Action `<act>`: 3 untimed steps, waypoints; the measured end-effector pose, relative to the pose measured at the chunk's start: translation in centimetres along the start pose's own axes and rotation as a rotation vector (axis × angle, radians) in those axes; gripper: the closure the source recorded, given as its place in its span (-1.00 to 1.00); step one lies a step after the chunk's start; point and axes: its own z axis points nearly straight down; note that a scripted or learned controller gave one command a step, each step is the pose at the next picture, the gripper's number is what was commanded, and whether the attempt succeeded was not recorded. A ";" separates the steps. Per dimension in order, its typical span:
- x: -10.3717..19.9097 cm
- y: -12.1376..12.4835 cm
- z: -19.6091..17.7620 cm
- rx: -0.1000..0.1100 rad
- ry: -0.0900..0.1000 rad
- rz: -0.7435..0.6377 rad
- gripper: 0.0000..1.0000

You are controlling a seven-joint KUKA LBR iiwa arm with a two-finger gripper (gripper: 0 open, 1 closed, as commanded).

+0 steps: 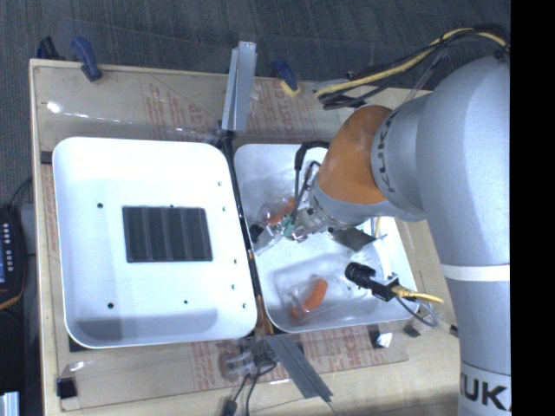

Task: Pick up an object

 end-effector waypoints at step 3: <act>-3.6 4.8 -11.5 -0.001 0.010 -0.254 -1.00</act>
